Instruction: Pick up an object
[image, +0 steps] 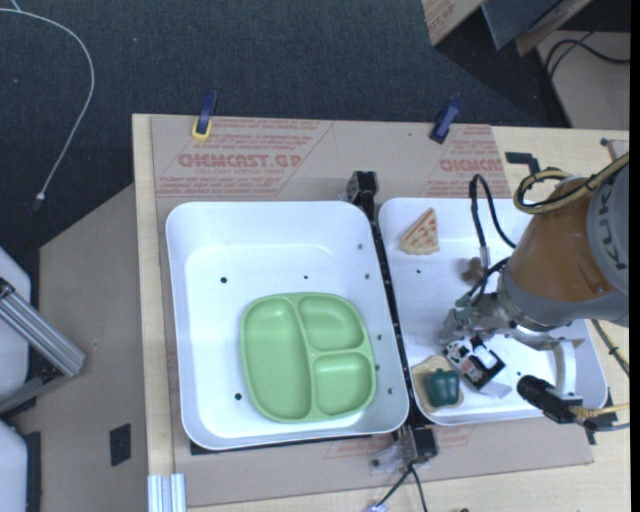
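Nearest me, at about five o'clock in the right bin (592, 372), sits a green block (441, 387). The gripper (470, 358) hangs just beside it at its one o'clock; whether its fingers are wide or narrow I cannot tell. It could close beside the block and nudge it against the wall. Farther off, at twelve o'clock, lies a wedge (422, 233). The left bin (200, 300) holds a green plate (306, 355).

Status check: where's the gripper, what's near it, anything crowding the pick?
Gripper low in right bin, finger state unreadable. Dark green object just below it, not held. Wedge-shaped tan piece at bin's far end. Green divided plate in left bin.
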